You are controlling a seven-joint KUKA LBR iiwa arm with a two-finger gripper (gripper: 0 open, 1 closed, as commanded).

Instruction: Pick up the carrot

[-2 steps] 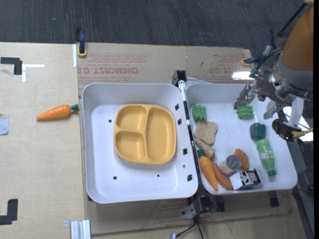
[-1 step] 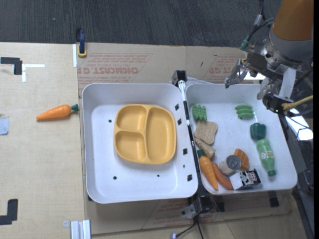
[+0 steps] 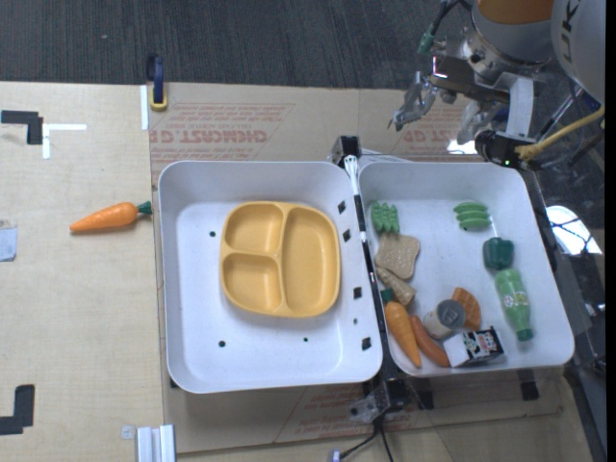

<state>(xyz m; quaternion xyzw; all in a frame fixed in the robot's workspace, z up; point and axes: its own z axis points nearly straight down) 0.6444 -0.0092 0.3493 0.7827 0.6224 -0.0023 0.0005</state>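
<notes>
**Arm parked above right bin, jaws empty and apart**

Bench point(image 3: 77, 296) was covered in tan cardboard, two white bins sitting side by side on it. Arm point(image 3: 520, 8) came in at top right, orange band visible, wrist hanging over the far rim of the right bin point(image 3: 539, 258). Gripper point(image 3: 445, 112) was up high, clear of everything; jaws were spread with nothing between them.

Left bin point(image 3: 183, 287) held a yellow three-compartment plate point(image 3: 281, 258), roughly centred, nothing on it.

Right bin contents, biggest down:
- green bottle point(image 3: 513, 302) lying along the right wall
- carrot point(image 3: 402, 332) lying near the bin's left wall at the near end, second orange carrot-like piece point(image 3: 428, 343) touching it on the right
- bread slice point(image 3: 398, 255) left of centre, tan piece point(image 3: 395, 286) just below it
- dark green pepper-like item point(image 3: 498, 252) near the right wall, above the bottle
- small black-and-white carton point(image 3: 477, 346) at the near edge
- green ridged veg point(image 3: 385, 218) at far left, another green one point(image 3: 472, 215) at far right
- croissant-like orange piece point(image 3: 468, 306) beside a small grey can point(image 3: 449, 314)

Another carrot point(image 3: 108, 218) lay on the bench outside the bins, left of the left bin, green top pointing at the bin wall. Both well apart from the gripper.

Yellow-and-blue clamp point(image 3: 156, 83) sat at the far edge of the cardboard.
</notes>
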